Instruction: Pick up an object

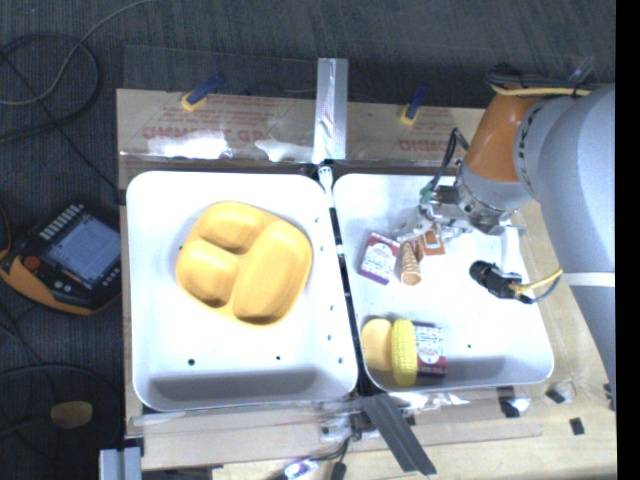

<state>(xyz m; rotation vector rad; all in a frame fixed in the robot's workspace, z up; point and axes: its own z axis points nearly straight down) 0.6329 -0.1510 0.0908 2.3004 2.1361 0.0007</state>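
Roughly upright ice-cream cone (411, 262), wide end down, hand (437, 208) just above, grip state unclear

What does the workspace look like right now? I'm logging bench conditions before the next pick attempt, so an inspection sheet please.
Surface: two shallow white bins, left bin and right bin, side by side on a bench.
Job's things: large yellow lumpy bread-like object in left bin; small purple-and-white packet, tan cone-shaped piece, yellow corn cob, dark red labelled can in right bin.
Clutter: nothing seen.
Grippers: gripper low over right bin's far side, near the cone.
Cables: black cable on floor.
Surroundings: orange-edged handheld pendant left of bench.
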